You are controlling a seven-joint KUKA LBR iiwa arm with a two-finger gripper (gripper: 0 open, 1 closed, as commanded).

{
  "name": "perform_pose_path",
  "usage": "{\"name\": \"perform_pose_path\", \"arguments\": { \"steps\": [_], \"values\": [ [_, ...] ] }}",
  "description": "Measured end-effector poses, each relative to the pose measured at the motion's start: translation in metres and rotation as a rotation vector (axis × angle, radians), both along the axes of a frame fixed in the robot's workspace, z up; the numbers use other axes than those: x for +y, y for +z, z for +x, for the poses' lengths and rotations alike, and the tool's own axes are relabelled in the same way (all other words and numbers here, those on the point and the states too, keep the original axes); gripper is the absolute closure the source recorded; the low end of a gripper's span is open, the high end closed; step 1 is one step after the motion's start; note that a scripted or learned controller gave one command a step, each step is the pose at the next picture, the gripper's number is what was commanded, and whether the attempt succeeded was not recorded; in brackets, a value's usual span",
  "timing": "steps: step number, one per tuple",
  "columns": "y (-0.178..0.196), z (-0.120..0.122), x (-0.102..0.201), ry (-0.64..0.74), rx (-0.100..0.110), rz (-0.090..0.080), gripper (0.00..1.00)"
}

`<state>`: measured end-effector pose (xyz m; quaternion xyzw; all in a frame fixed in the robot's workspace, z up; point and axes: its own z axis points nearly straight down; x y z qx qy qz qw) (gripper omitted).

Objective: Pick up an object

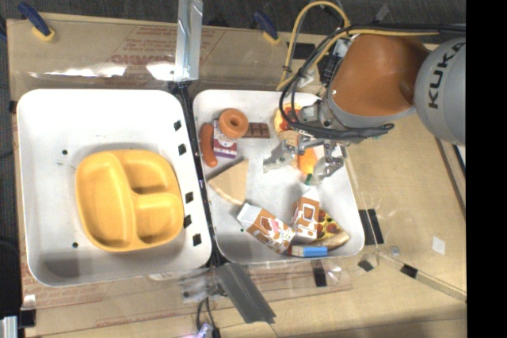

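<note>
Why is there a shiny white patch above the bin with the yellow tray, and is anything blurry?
Camera view: the shine is lamp glare on the clear plastic sheet behind the left bin; the yellow tray looks sharp with soft shadows in its compartments; the small toys under the gripper look slightly smeared.

Colours across the two white bins

The left bin is white and bears a yellow tray. The right bin is white, with a brown-orange doughnut, a red-brown sausage, a tan wedge and red-brown patterned packets. The arm is grey, banded orange.
</note>
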<state>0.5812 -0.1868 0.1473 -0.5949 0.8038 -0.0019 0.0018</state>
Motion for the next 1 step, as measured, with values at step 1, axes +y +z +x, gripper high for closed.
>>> {"name": "perform_pose_path", "arguments": {
  "steps": [1],
  "values": [
    [-0.0354, 0.0151, -0.0215, 0.059, 0.000, 0.001, 0.00]
  ]
}}
